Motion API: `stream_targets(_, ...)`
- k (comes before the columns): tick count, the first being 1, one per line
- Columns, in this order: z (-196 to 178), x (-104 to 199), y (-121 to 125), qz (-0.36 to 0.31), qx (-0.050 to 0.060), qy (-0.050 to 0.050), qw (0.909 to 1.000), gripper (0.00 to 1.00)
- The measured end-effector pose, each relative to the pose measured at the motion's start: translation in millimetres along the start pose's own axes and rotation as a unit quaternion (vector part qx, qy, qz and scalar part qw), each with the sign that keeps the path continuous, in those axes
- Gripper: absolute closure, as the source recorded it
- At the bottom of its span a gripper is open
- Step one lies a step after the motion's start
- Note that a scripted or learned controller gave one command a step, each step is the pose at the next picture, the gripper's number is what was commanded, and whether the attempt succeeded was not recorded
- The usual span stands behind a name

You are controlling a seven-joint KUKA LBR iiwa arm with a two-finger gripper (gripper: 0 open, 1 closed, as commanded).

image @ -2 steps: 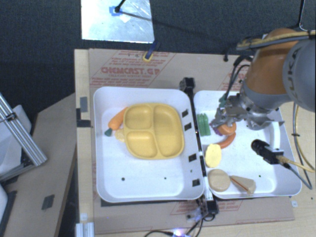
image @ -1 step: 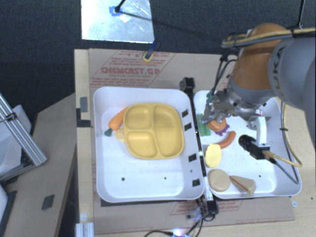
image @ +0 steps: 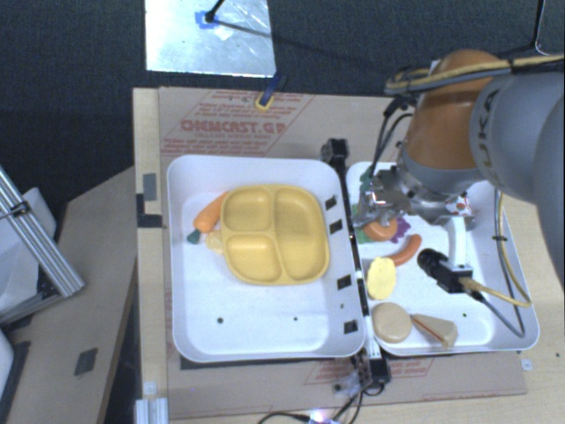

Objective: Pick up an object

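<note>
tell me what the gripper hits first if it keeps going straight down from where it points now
Most likely the orange toy beside the purple piece in the right bin, directly under the gripper. Depth is hard to judge from this slanted view, so it may already be close or touching.

Grey arm (image: 521, 104) reaches in from the right; gripper (image: 381, 203) pointed downward.

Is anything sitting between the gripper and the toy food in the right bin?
Nothing visible does. The gripper hangs directly above the orange and purple toy pieces at the far left of the right white bin. The red sausage and yellow oval piece lie nearer, clear of it.
</note>
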State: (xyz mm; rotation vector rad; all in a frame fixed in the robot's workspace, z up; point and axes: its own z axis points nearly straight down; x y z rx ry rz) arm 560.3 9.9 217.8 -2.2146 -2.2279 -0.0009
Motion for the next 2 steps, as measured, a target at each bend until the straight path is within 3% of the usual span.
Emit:
stream_targets(1, -16.4, -8.4, 3.6, 0.002, -0.001, 0.000, 1.0000, 1.00)
stream_targets(2, -12.7, 1.8, 2.7, 0.000, 0.000, 0.000, 1.0000, 1.00)
